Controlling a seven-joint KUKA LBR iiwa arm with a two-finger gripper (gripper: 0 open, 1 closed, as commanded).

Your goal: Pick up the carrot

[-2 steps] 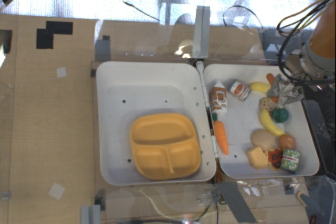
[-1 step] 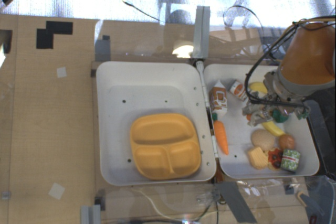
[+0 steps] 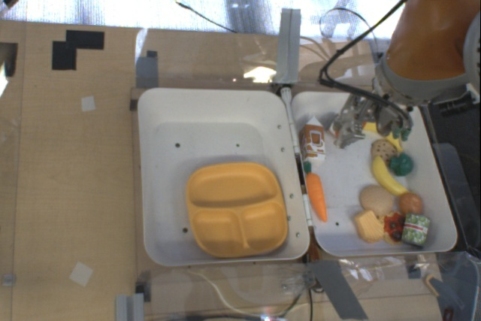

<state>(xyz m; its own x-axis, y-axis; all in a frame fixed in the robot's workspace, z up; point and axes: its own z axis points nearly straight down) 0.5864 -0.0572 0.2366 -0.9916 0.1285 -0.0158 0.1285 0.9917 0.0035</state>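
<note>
The orange carrot (image 3: 316,196) lies in the right bin (image 3: 338,240), tight against its left wall, pointing toward the front. My gripper (image 3: 355,130) hangs under the orange-banded wrist (image 3: 432,30) over the back of the right bin. It is behind and to the right of the carrot and well apart from it. Nothing shows between its fingers.
A small milk carton (image 3: 313,140) stands just behind the carrot. To the right lie a banana (image 3: 382,176), a cookie (image 3: 384,149), a green item (image 3: 402,164) and several other toy foods. A yellow divided plate (image 3: 237,208) sits in the left bin (image 3: 161,162).
</note>
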